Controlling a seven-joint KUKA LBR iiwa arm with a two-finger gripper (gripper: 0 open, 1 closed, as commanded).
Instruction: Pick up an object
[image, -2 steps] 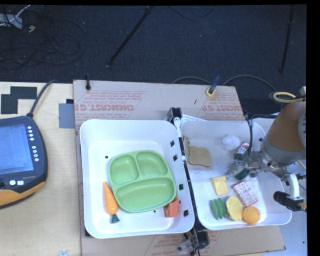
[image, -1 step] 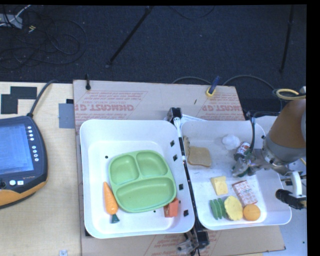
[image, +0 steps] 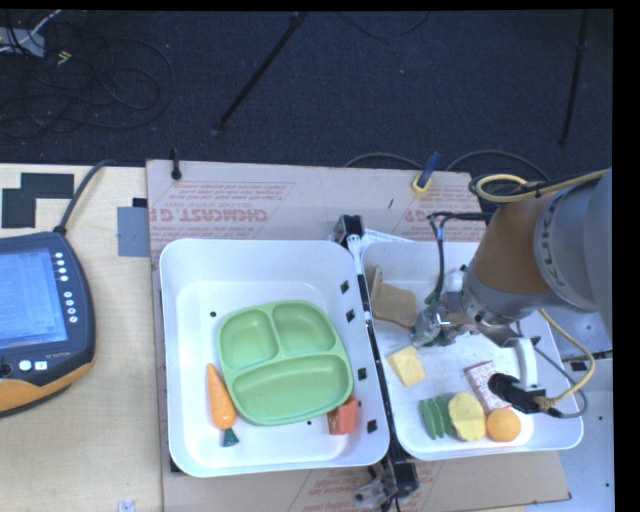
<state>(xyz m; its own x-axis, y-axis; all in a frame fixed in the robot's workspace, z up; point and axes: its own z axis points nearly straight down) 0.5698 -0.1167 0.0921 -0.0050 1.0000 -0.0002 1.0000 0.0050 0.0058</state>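
Currently the gripper (image: 432, 325) sits low in the right bin (image: 560, 435), close to its left wall, and whether it is released or clenched I cannot tell, because the wrist covers it. Just left of it lies a brown cardboard-like piece (image: 392, 303), and a yellow cheese wedge (image: 407, 366), flat and pale, lies just below it on the bin floor. Open floor remains between the wedge and the group at the front edge: a green pea pod (image: 435, 416), a yellow lumpy object (image: 466, 415) touching it, an orange ball (image: 504, 426) and a red-and-white packet (image: 482, 381). In the left bin (image: 190, 300) a green divided plate (image: 285, 362) takes the middle, with a carrot (image: 220, 397) at its left edge and a red block (image: 343, 417) at its front right corner. A tablet (image: 40, 315) rests on the worktop (image: 110, 440) to the left.
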